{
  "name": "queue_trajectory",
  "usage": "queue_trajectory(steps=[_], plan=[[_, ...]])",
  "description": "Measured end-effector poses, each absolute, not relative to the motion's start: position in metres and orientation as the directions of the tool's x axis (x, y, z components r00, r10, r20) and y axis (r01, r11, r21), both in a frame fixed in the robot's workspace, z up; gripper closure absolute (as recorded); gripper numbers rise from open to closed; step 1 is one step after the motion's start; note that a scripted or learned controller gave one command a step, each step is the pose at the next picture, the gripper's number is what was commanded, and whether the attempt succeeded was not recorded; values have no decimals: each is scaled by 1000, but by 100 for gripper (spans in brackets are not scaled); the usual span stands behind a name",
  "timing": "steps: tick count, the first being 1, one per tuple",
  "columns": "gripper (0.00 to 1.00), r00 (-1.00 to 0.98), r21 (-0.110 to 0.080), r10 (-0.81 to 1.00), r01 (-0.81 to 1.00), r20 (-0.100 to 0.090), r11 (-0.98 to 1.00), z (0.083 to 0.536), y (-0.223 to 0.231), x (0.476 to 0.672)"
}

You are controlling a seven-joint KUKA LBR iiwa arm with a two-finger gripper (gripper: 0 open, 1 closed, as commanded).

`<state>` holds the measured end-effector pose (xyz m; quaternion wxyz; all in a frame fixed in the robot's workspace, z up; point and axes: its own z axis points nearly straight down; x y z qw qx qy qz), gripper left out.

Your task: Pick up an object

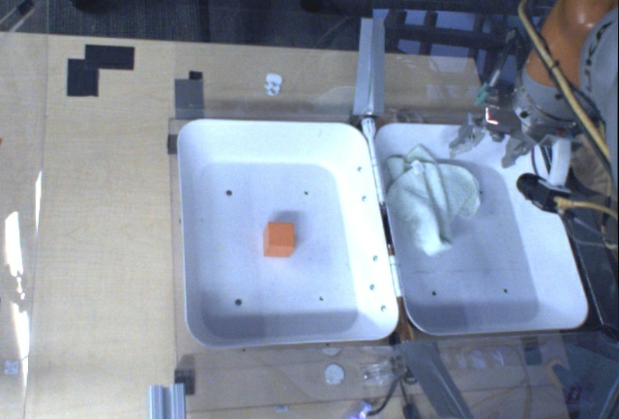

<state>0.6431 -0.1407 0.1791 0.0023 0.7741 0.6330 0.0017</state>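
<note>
Orange cube (280, 239) sits mid left bin (208, 141); crumpled cloth (432, 194) lies in right bin (551, 311). Tool (493, 138) hovers spread and empty at the far rim; centre over the cloth, then drop straight.

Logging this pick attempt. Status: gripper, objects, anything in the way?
Gripper over right bin's far edge, nothing between fingers. White cloth crumpled in right bin; orange cube in left bin. Nothing blocking either.
</note>
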Motion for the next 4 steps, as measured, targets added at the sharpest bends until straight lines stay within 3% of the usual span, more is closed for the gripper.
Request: queue_trajectory(steps=[1, 2, 3, 4], plan=[[0, 114, 6, 993, 993, -1, -114, 230, -151, 619], [0, 215, 6, 977, 976, 0, -215, 96, -187, 631], [0, 216, 6, 976, 976, 0, -216, 96, -187, 631], [100, 211, 11, 977, 977, 0, -211, 108, -186, 633]])
